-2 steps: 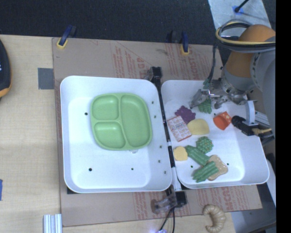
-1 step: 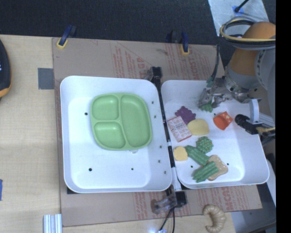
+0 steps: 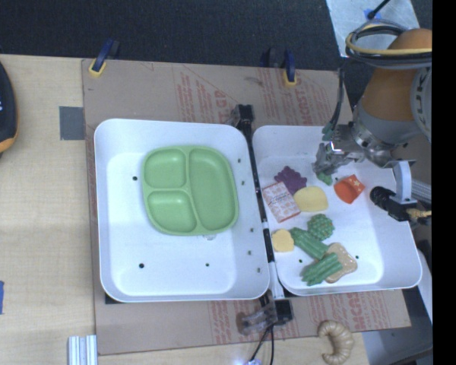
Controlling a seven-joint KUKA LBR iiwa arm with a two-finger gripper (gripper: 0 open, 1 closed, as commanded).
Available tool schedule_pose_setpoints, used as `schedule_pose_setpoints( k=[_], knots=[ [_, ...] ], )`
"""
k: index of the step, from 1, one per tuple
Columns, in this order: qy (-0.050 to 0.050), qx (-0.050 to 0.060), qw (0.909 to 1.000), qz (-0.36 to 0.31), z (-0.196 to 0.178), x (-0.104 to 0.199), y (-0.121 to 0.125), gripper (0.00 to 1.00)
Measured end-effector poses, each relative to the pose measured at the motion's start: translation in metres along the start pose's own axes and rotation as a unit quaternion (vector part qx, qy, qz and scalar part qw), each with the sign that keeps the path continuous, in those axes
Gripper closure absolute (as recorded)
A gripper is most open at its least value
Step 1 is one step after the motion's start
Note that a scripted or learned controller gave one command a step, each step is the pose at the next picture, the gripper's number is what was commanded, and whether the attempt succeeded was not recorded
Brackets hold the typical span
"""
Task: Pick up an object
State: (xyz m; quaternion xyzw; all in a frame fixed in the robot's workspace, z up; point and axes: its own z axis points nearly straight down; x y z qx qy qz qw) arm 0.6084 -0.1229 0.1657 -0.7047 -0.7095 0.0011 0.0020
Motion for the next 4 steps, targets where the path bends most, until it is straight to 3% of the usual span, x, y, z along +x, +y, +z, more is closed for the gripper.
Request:
schedule_pose_setpoints(
  k=[1, 2, 3, 4],
  knots=[
    [-0.001, 0.000, 1.0000, 0.001, 0.003, -0.002, 0.001, 0.00],
    [-0.002, 0.000, 1.0000, 0.002, 0.076, -0.001, -0.009, 0.00],
    [-0.001, -0.002, 1.0000, 0.001, 0.073, 0.010, 0.028, 0.00],
    [-0.001, -0.002, 1.0000, 0.001, 0.073, 0.027, 0.049, 0.00]
  ],
)
